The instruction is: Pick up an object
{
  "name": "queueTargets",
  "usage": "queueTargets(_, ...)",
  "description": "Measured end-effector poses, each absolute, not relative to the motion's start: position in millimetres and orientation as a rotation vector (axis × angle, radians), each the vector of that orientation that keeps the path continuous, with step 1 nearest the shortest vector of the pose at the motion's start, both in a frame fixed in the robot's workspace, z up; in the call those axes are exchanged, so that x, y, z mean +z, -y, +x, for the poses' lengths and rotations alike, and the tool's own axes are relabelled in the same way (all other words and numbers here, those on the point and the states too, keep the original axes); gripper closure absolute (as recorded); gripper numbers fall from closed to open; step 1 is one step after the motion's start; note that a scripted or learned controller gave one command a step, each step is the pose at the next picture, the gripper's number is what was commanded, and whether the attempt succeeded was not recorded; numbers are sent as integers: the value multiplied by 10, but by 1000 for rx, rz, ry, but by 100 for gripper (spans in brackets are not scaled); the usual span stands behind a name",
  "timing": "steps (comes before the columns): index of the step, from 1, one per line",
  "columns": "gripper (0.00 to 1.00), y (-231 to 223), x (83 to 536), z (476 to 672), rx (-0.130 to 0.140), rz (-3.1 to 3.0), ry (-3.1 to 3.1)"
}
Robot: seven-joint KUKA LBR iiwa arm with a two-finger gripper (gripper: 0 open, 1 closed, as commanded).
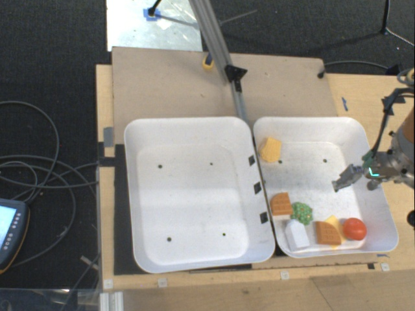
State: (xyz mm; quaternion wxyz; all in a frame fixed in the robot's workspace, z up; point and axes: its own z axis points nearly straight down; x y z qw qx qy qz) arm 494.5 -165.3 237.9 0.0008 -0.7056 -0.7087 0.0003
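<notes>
Approach step: the claw (342,181) is hovering inside the right white plastic bin (311,129), holding nothing; its opening cannot be told. The round red tomato-like toy (354,228) is lying near the front corner. Next move calls for lowering over it.

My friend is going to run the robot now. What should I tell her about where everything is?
Gripper: over the right-hand white bin, near its right side, nothing seen between its fingers; open or shut is unclear.
Things, all in the right bin: yellow block near the top left; orange-brown waffle piece, green bumpy toy, white block, second orange-brown waffle piece, small yellow wedge and red ball along the bottom.
Done: nothing picked up.
Left: grab one object and lift it.
</notes>
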Motion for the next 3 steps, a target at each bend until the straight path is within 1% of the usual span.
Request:
queueTargets(1,0,1652,2394,4953,-2,-2219,2226)
queueTargets(2,0,1717,1789,4942,3,-2219,2219)
queueTargets(3,0,1732,1161,4930,3,-2218,2219)
